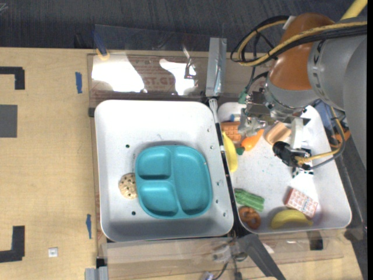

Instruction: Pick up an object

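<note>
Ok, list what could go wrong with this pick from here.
1. The gripper hangs over a tight cluster at the right white bin's upper left: a small orange carrot-like piece, a yellow banana-shaped toy and a patterned orange block. It may nudge two or catch none.
2. That cluster hugs the bin wall, so a finger could strike the rim.

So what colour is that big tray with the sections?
Teal blue tray, seen in the camera view.

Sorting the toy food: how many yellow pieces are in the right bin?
2: a yellow piece against the left wall, another yellow piece at the near edge. The arm may hide more.
</note>
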### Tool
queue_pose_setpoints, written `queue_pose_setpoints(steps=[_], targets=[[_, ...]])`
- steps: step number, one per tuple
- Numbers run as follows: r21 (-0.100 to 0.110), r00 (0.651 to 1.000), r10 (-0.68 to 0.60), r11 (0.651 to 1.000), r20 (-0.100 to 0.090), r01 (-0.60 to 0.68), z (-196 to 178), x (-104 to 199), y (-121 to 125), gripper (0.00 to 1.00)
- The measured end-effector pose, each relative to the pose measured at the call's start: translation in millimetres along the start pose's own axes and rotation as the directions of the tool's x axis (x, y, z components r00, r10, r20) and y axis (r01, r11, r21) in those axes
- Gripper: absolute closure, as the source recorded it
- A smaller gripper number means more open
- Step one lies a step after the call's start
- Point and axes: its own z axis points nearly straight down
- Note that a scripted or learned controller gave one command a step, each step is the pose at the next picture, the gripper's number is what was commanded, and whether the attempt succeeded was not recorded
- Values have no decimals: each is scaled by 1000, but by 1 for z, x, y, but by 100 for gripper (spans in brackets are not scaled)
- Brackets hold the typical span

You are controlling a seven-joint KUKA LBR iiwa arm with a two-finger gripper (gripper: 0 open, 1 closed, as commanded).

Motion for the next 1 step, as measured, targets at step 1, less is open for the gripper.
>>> queue_pose_setpoints(steps=[1], targets=[[9,1000,6,1000,4,-6,5,-4,-2,0]])
